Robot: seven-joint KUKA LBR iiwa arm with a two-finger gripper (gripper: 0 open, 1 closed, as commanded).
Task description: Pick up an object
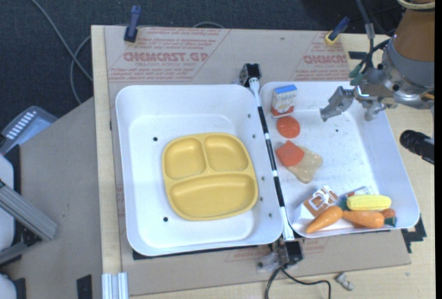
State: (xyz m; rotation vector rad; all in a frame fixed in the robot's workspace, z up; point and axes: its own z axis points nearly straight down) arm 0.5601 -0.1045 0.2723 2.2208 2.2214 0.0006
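Gripper (336,105): finger state cannot be determined; positioned at 12 o'clock in the right bin (387,152). Carrot (323,220) lies at 6 o'clock, long axis 8-to-2, tip toward 8 o'clock.

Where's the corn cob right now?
The corn cob lies in the near right corner of the right bin, on top of the carrots, just right of a small orange-and-white box.
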